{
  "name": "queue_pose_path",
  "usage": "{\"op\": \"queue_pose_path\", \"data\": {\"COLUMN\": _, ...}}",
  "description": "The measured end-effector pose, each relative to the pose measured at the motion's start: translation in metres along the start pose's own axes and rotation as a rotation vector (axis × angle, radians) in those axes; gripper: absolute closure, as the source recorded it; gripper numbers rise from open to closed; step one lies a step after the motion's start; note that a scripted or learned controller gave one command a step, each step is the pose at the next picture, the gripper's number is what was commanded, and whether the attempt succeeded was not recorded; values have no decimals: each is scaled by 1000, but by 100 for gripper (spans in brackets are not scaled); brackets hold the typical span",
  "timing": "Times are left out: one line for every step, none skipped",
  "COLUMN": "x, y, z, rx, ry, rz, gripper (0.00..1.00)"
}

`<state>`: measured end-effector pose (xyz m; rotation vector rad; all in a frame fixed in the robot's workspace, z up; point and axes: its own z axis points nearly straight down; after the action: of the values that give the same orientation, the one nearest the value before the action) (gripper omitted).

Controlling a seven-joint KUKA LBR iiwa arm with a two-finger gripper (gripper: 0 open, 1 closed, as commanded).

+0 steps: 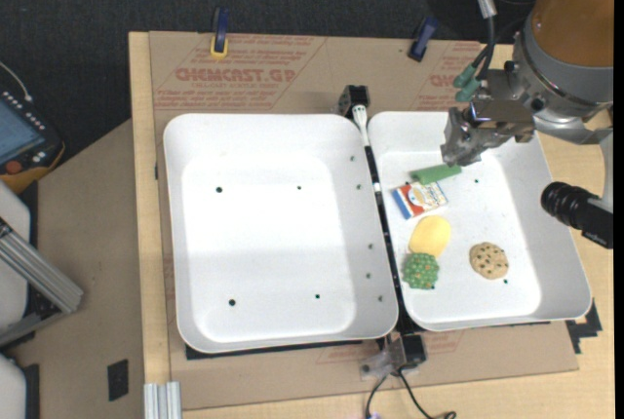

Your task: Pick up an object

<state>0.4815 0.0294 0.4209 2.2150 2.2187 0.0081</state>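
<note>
While the gripper (458, 157) hangs low over the back part of the right bin (556, 305), its fingertips sit right at a green flat piece (436, 172), which lies just below and to the left of them; whether the fingers are spread or closed, or have any grip on that piece, cannot be told from this slanted look down. Just beyond the green piece, on the near side, lies a small white carton with red and blue print (420, 198), touching or nearly touching it. Further toward the front of the bin from the gripper sits a yellow lemon-shaped object (430, 235), and right against its front edge a green knobbly object (421, 270). Off to the right of those two, well apart from the gripper, lies a chocolate-chip cookie (488, 260). Far to the gripper's left stands the left bin (185, 212), beside the right one on a cardboard sheet (263, 66).
</note>
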Motion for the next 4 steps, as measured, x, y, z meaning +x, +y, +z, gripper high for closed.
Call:
{"op": "queue_pose_path", "data": {"x": 0, "y": 1, "z": -10, "rx": -3, "ry": 0, "rz": -1, "gripper": 100}}
{"op": "queue_pose_path", "data": {"x": 0, "y": 2, "z": -21, "rx": -6, "ry": -1, "rz": -1, "gripper": 100}}
{"op": "queue_pose_path", "data": {"x": 1, "y": 2, "z": -31, "rx": -9, "ry": -2, "rz": -2, "gripper": 100}}
{"op": "queue_pose_path", "data": {"x": 1, "y": 3, "z": -41, "rx": -12, "ry": -2, "rz": -2, "gripper": 100}}
